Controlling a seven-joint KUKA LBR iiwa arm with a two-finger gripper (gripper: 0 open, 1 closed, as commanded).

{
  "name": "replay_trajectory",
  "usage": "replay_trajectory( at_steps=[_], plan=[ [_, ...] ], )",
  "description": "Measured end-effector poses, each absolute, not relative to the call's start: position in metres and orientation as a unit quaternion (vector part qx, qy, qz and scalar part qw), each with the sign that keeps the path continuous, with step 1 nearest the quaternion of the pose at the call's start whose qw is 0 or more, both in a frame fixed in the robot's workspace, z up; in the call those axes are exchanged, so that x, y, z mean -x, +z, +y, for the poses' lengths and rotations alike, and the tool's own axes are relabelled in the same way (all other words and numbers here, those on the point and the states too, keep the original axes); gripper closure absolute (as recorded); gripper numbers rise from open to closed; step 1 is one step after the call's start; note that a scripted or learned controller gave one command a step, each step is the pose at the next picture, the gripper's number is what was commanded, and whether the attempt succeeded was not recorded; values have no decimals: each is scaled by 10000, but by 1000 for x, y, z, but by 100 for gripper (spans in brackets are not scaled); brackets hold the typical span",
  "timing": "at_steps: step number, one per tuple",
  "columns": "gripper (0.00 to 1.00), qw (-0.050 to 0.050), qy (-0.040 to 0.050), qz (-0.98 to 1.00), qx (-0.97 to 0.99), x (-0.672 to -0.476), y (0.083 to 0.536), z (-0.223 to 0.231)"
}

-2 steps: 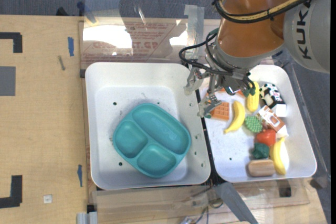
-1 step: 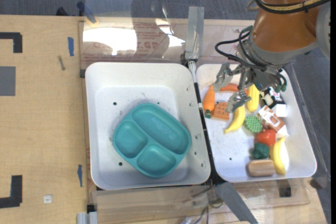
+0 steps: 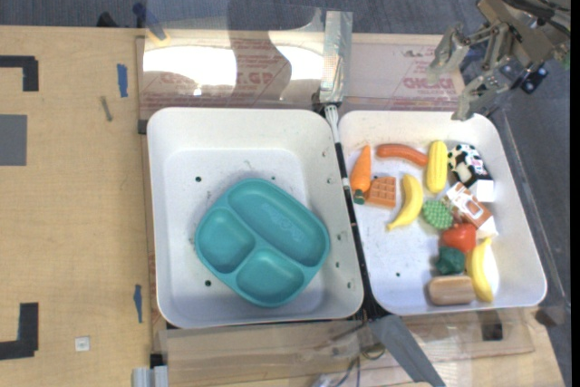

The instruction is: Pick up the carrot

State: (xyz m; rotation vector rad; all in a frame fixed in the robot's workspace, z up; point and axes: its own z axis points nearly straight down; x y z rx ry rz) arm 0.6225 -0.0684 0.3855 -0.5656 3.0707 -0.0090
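Gripper (image 3: 458, 77) up at the far right corner, over the cardboard behind the right bin (image 3: 526, 285), fingers spread wide, nothing between them. Carrot (image 3: 362, 169) lying in the right bin's near-left part, beside the bin wall, touching a waffle piece (image 3: 381, 191). Around it: one red sausage (image 3: 401, 153), two bananas (image 3: 408, 202), one corn cob (image 3: 436, 166), one lemon-yellow piece (image 3: 482, 270), one bread roll (image 3: 450, 290). One teal divided plate (image 3: 261, 240) in the left bin (image 3: 172, 159), three compartments. Red printing on the cardboard too blurred to read.
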Motion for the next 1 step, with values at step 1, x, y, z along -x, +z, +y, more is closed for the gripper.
replay_trajectory(
  at_steps=[1],
  plan=[
    [100,17,7,9806,1960,-537,326,-27]
  ],
)
